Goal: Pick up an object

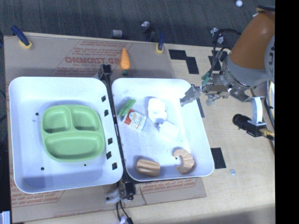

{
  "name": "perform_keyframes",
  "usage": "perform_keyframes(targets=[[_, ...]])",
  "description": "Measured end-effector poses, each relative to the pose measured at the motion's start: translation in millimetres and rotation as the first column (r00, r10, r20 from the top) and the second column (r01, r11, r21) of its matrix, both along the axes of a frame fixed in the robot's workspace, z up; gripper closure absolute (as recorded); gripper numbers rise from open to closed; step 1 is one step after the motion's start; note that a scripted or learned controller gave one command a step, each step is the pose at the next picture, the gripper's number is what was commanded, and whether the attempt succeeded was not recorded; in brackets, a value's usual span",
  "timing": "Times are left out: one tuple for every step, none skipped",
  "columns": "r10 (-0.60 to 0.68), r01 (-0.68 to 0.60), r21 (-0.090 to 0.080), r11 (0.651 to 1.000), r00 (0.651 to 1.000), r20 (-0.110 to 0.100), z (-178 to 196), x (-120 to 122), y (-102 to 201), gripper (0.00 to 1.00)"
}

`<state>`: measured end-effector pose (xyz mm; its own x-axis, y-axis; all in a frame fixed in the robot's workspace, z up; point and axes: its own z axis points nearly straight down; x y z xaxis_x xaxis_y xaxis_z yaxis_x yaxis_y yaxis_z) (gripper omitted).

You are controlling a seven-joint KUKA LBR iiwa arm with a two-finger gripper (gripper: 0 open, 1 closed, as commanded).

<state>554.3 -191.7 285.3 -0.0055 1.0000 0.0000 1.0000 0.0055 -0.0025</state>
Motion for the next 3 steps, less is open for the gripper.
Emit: perform_keyframes(targets=[[0.001,-0.001,0.0,1.0,1.0,0.006,-190.0,8.7,45.8,0.0],[0.006,-0.006,-0.001,1.0,1.0,0.002,-181.2,8.2,45.8,1.0],[-0.002,0.002,0.0,1.0,1.0,0.002,-126.7,-36.1,14.3,1.0]])
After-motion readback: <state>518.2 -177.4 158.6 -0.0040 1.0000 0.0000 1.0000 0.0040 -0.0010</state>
